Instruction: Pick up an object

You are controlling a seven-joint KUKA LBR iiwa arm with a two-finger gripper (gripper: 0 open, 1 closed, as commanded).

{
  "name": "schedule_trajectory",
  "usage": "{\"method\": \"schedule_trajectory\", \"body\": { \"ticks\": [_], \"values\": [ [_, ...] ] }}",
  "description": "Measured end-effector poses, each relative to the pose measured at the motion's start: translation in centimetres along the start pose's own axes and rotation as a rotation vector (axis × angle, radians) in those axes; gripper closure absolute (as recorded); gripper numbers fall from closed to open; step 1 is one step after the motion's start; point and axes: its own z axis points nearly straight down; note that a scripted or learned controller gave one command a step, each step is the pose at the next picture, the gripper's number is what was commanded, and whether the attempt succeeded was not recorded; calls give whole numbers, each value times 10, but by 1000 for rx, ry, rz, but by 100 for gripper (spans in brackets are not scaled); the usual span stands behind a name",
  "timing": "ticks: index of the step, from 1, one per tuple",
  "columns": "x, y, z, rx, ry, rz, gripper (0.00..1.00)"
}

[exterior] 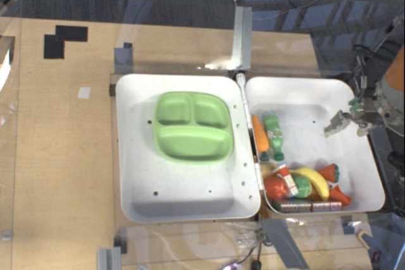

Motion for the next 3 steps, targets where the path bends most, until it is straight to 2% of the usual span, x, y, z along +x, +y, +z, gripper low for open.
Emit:
{"method": "schedule_trajectory", "body": {
  "ticks": [1,2,3],
  "values": [
    [-3,-1,89,-4,2,246,0],
    [58,-21,19,-3,0,100,0],
    [68,-60,17,-1,0,-160,0]
  ]
}}
